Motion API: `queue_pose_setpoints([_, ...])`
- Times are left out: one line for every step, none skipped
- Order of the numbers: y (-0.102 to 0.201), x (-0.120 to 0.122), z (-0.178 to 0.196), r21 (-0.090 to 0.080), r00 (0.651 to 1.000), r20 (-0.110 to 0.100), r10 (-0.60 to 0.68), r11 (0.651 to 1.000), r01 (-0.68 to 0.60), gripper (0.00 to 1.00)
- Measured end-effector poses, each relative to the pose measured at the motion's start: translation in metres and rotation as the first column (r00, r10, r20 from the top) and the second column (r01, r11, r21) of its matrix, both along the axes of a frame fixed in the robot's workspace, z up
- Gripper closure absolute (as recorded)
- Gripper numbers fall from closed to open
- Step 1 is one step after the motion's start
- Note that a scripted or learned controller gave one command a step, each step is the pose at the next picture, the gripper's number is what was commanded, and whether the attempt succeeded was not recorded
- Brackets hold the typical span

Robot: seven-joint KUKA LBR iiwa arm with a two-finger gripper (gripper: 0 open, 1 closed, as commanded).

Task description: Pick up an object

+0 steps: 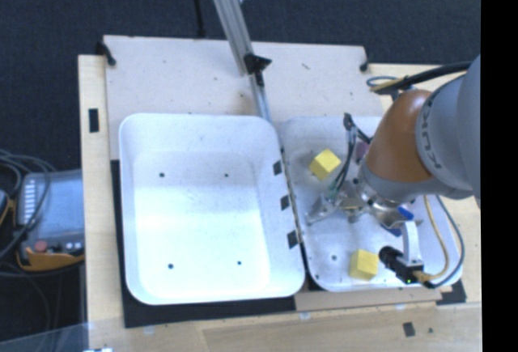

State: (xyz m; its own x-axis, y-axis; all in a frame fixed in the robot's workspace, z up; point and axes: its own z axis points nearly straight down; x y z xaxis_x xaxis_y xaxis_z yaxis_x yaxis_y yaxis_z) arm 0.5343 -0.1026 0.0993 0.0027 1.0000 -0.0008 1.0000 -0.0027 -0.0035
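Two shallow white bins side by side on the tabletop (97, 180). Left bin (202, 132) showing bare floor with a few dark specks. Right bin (320, 261) holding two yellow blocks: far block (326, 163) near the bin's far left part, tilted on a corner; near block (364, 264) toward the near edge, lying flat. Arm (421, 140) reaching in from the right, grey with orange band, wrist low over the right bin between the two blocks. Pincer (324, 209) pointed toward the left wall of the right bin, close to the divider between the bins; whether spread or pressed together cannot be told, detail too small and cluttered with cables. Nothing visibly pinched. Far block just beyond the pincer on the far side, apart from it; near block to the near right of it, also apart. Slanted metal rail (231, 10) running from the far edge down to the gap between the bins. Grey box with cables (53, 213) at the left off the tabletop. Blue and yellow cables (445, 237) looping along the right side of the right bin.
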Motion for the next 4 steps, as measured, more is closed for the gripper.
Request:
queue_pose_setpoints([-0.001, 0.002, 0.013, 0.000, 1.000, 0.009, -0.010, 1.000, 0.010, 1.00])
queue_pose_setpoints([-0.004, 0.005, 0.057, -0.001, 1.000, 0.009, -0.004, 1.000, 0.004, 1.00])
queue_pose_setpoints([-0.001, 0.013, 0.119, -0.001, 1.000, 0.012, 0.006, 1.000, -0.006, 1.00])
queue_pose_setpoints([-0.003, 0.014, 0.139, 0.000, 1.000, 0.008, 0.008, 1.000, -0.008, 1.00])
